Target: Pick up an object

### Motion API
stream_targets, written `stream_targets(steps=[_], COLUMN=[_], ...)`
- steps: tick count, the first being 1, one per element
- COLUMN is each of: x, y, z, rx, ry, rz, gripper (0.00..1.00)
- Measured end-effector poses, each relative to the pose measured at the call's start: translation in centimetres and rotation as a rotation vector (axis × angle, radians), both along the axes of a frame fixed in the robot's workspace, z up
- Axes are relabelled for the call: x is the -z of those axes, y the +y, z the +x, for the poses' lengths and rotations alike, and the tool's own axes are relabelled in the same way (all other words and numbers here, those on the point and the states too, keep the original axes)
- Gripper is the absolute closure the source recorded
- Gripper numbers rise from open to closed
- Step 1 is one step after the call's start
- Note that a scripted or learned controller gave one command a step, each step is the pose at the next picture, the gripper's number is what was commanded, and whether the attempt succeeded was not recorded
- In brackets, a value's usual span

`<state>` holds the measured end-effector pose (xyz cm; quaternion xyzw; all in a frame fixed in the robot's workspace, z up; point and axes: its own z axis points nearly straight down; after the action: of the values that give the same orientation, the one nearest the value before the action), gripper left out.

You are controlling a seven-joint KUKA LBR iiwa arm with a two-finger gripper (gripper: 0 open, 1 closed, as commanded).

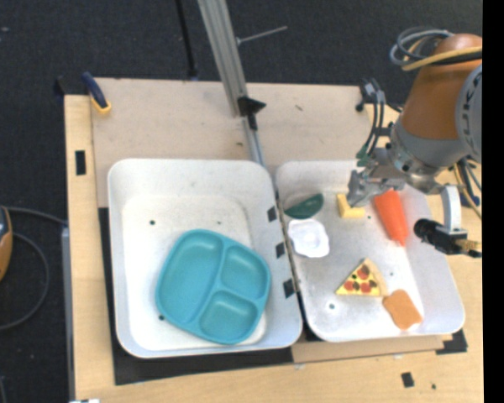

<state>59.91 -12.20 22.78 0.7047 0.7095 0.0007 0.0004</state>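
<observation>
Carrot (391,215) lies lengthwise toward the right bin's (441,296) near edge, just under the jaws, can't tell if they're clenched.

Two white bins (134,183) sit on the tan tabletop (168,116). The left one carries a turquoise divided plate (213,285). In the right bin are a dark green piece (304,206), a white one (308,239), a yellow block (350,208), an orange carrot (392,217), a yellow pizza slice dotted red (362,280) and an orange-brown lump (401,309).
</observation>
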Motion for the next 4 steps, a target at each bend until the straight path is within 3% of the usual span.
stream_targets(steps=[4], x=[-1.6], y=[19.8], z=[3.2], rx=[-0.001], ry=[-0.001], rz=[0.001], gripper=[1.0])
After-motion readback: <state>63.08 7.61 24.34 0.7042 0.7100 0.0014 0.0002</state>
